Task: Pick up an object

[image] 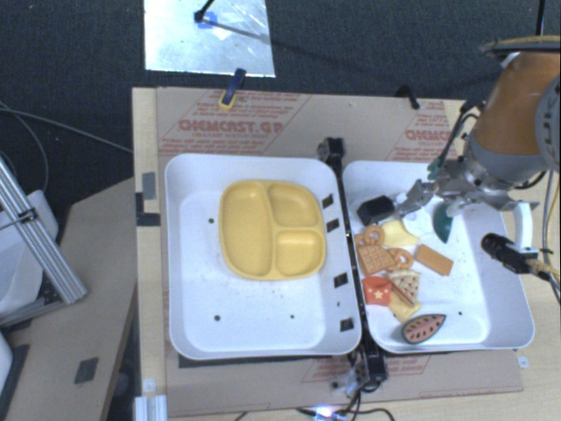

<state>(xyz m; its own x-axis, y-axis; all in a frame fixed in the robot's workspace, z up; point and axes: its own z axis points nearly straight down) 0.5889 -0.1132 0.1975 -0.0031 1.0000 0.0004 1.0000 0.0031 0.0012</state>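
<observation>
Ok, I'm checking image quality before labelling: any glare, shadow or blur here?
Camera view: glare on the foil sheet at the top; soft shadows inside the left bin; the toy food in the right bin is slightly soft; the gripper looks a little blurred.

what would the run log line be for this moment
arm: over right bin | gripper: above toy food pile, beside black block | nothing seen held | yellow tray: left bin
</observation>
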